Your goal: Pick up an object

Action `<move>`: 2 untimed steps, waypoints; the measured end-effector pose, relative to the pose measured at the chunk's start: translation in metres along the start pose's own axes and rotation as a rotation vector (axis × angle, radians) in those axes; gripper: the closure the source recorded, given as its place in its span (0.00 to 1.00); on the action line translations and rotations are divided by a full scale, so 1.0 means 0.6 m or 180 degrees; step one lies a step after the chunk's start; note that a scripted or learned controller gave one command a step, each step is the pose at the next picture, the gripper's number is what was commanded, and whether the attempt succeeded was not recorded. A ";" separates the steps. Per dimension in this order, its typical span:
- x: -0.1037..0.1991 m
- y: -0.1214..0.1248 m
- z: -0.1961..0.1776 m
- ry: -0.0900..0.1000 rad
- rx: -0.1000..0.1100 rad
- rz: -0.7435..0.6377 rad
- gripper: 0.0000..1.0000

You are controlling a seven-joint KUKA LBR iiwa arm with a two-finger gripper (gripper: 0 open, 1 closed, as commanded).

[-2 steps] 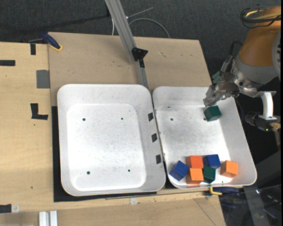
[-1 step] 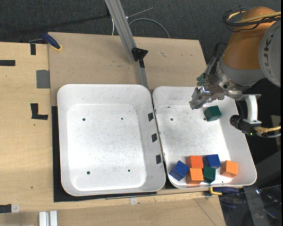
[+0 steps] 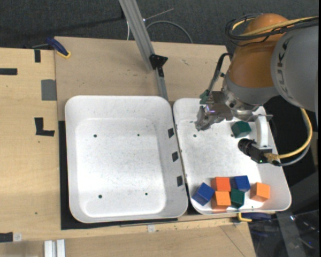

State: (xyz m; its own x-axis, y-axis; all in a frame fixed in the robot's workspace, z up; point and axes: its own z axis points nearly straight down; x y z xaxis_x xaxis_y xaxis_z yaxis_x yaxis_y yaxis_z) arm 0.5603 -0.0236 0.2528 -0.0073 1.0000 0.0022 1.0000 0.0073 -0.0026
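Blocks cluster at the near edge of the right bin [image 3: 203, 143], at its 6 o'clock: a blue block [image 3: 203, 193], an orange block [image 3: 222, 183], a second blue block [image 3: 241, 183], a second orange block [image 3: 222, 198], a dark green block [image 3: 237, 197] and a third orange block [image 3: 261, 191]. Most touch one another; the first blue block and the third orange one sit at the two ends of the row. A separate green block [image 3: 241, 128] lies at the bin's 2 o'clock, just beside the arm's wrist.

Gripper [image 3: 203, 123] hangs over the far part of the right bin, near 11 o'clock, well apart from the cluster. Whether its pincer is apart or together cannot be told; nothing is seen between the fingers.

White speckled floor of the right bin is bare between gripper and cluster, giving open room across the middle. Left bin [image 3: 117, 154] sits touching the right bin along their shared rims, its floor marked by a few dark dots.

Both bins rest on a tan bench [image 3: 21, 159] with black tape marks at 9 o'clock. A grey metal strut [image 3: 142, 33] slants in from 12 o'clock. Dark floor lies beyond the bench.

Partial lettering shows on the grey arm [image 3: 297, 58], at 2 o'clock; it is cut off and not fully legible.
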 end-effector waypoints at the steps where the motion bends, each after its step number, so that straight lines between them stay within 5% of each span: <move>1: 0.086 -0.021 -0.002 -0.0002 0.0001 0.0000 1.00; 2: 0.160 -0.067 0.025 -0.0005 0.0008 0.0004 1.00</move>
